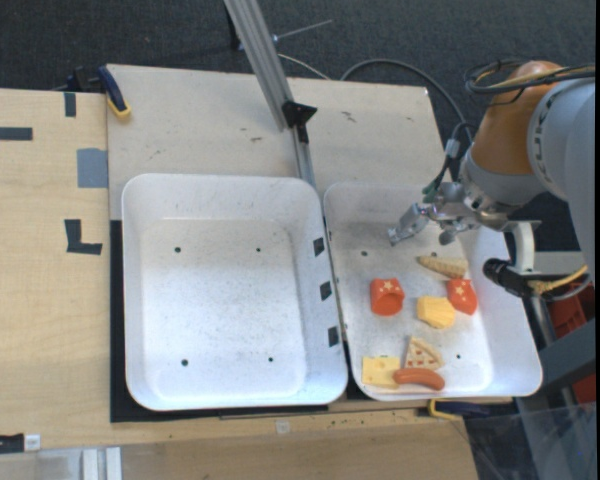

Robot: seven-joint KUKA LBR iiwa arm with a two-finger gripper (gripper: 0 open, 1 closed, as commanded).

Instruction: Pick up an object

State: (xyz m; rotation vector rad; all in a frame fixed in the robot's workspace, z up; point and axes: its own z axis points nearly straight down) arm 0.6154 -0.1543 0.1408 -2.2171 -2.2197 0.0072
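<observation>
I saw the gripper [423, 226] hovering over the right bin [355, 208], fingers spread and holding nothing. The toy foods lay below it, the tan wedge [442, 265] nearest, the red tomato [386, 296] further off

Pale wooden bench top [40, 298] lying under bright even light, grey and black tape patches [92, 167] sticking to it, dark carpeted floor [100, 13] showing beyond, slanted aluminium rail [260, 48] crossing overhead, black cable [400, 68] trailing behind.
</observation>
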